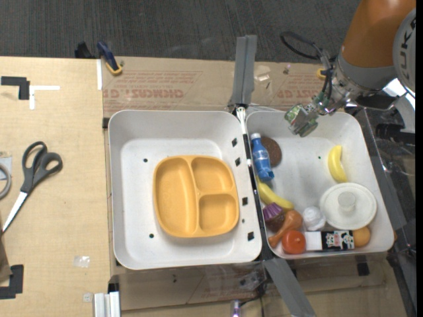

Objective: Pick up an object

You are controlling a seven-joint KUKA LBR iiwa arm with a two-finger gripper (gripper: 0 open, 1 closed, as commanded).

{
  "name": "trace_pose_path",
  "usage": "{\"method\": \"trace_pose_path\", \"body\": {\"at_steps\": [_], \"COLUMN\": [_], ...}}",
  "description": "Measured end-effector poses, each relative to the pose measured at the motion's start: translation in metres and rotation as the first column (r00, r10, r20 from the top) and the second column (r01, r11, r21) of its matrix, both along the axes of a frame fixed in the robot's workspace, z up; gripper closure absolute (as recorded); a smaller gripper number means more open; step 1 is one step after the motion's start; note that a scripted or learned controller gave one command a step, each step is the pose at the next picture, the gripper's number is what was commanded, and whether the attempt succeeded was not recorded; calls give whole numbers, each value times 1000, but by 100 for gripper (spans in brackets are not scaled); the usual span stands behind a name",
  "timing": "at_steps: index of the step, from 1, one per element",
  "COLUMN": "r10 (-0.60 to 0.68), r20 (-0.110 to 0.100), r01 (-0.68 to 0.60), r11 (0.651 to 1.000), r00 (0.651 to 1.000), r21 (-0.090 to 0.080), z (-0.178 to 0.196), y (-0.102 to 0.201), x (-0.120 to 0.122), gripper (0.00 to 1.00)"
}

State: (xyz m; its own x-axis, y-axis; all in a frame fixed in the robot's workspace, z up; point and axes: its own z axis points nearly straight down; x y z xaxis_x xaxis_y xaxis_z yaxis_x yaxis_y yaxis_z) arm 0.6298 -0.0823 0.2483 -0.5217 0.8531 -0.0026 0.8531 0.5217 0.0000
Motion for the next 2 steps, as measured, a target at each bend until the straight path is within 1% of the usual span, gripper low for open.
{"method": "trace_pose_path", "body": {"at_steps": [1, 2], "r10": [-102, 8], "r20": [0, -3], "r01": [102, -8], "r11": [995, 1000], "r00": [995, 1000], "r21": [0, 1], "z": [27, -15], "y": [42, 94], "x": [30, 12], "gripper": [100, 100]}}
